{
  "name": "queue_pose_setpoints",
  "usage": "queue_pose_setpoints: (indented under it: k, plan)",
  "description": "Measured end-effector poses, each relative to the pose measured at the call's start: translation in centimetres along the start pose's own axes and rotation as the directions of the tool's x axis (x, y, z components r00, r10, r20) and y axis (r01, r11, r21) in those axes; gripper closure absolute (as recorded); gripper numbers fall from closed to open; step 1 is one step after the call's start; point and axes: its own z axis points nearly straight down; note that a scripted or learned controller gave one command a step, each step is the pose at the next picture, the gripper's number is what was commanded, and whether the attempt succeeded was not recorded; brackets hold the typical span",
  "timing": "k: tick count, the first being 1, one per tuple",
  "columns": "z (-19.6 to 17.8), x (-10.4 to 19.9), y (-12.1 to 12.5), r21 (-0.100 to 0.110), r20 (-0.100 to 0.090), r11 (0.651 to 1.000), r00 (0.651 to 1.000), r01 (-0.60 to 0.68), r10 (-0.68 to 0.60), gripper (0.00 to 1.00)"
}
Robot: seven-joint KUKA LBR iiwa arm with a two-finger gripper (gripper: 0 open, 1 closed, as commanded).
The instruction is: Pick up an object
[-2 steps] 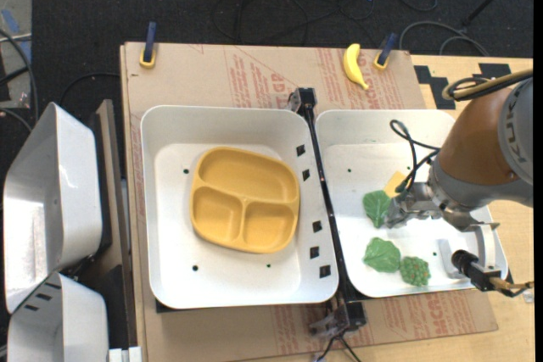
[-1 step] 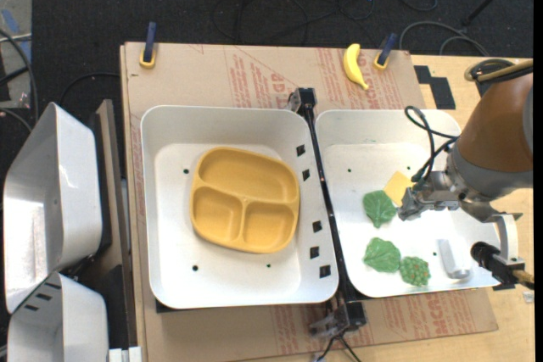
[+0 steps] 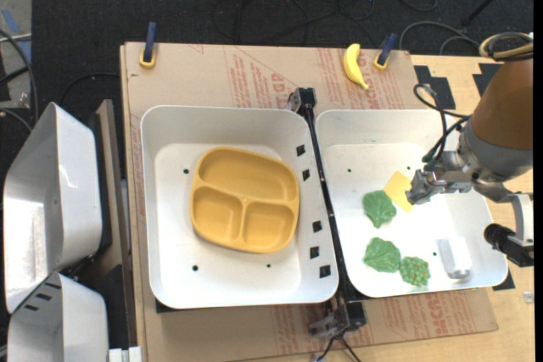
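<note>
Claw (image 3: 417,189): low in right bin (image 3: 475,127), at its centre, on end of grey arm w/ orange band (image 3: 509,93) entering from right edge. Tip sits at right edge of yellow block; fingers too small and dark to read, so grip state can't be told; nothing seen held between them.

Right bin, contents:
- Yellow block (image 3: 397,187): flat, angled piece, mid-bin, touching or just under claw tip; can't tell which.
- Green leafy piece, upper (image 3: 379,208): just below-left of yellow block, edges near touching it.
- Green leafy piece, lower (image 3: 383,255): toward front of bin, apart from upper one.
- Green bumpy piece (image 3: 415,270): just right of lower leafy piece, touching or nearly so.
- Pale grey item (image 3: 453,258): small, whitish, front-right part of bin, near green bumpy piece but apart from it; shape hard to read against white floor.

Left bin (image 3: 161,182), contents:
- Yellow divided plate (image 3: 245,199): three compartments, lies flat at bin centre, turned a little askew.

Bench (image 3: 254,76): brown board under both bins.
- Banana (image 3: 355,66): yellow, on board behind right bin, outside it.
- Clamps: one at back-left corner (image 3: 149,47), one beside banana (image 3: 386,51).

Bins sit side by side, walls meeting along black centre strip (image 3: 321,199).
</note>
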Motion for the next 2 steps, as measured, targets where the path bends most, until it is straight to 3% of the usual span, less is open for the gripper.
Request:
queue_pose_setpoints:
  k: [1, 2]
  plan:
    - [-5.2, 0.0, 0.2, -0.001, 0.001, 1.0, 1.0, 0.0, 0.0, 1.0]
    - [-3.9, 5.5, 1.7, 0.006, -0.002, 1.0, 1.0, 0.004, -0.004, 1.0]
